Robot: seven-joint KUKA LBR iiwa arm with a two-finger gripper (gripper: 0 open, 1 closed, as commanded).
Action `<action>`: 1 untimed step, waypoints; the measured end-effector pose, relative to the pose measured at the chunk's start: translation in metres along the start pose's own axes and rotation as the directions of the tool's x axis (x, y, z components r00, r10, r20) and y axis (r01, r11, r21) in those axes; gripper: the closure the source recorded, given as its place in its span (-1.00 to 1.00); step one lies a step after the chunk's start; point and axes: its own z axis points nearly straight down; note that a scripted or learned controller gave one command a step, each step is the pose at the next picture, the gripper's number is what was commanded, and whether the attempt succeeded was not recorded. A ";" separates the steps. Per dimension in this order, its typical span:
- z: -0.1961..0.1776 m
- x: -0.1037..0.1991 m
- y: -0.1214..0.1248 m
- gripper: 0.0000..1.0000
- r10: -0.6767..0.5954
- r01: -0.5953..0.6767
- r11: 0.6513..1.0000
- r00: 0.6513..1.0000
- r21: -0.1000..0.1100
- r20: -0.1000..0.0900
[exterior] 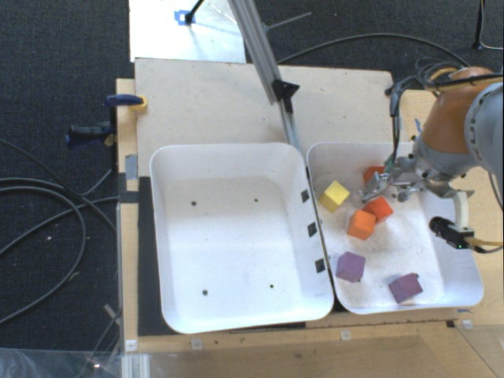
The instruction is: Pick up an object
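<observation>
Floor: dark carpet [63, 22] is seen around the bench, with black cables [39, 211] lying on it at the left.
Bench: a pale wooden board [205, 105] is seen under the two bins.
Clamps: one blue and yellow clamp [126, 101] and one dark blue clamp [88, 135] are fixed at the bench's left edge.
Bins: two white bins are counted, the left bin [169, 211] and the right bin [449, 278], set side by side and touching.
Pole: one grey metal pole [256, 34] is seen slanting down from the top to where the bins meet.
Blocks: six are counted, all in the right bin.
Yellow: one yellow block [335, 196] is seen near the bin's left wall.
Orange: two are counted, the orange block [361, 224] and the red-orange block [379, 209], touching each other.
Red: one red block [372, 175] is partly hidden by the gripper.
Purple: two are counted, the purple block [350, 266] and the second purple block [405, 287], near the front wall and apart from each other.
Arm: the grey arm [465, 132] with its orange band is seen reaching in from the right.
Gripper: the gripper [386, 186] is seen low over the right bin; whether it is spread or pressed together cannot be told.
Nearest blocks: the red block is just behind the gripper and the red-orange block just in front of it; nothing can be seen held.
</observation>
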 end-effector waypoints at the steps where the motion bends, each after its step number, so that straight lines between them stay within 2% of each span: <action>1: 0.013 0.016 -0.036 -1.00 0.004 -0.004 1.000 1.000 -0.002 0.000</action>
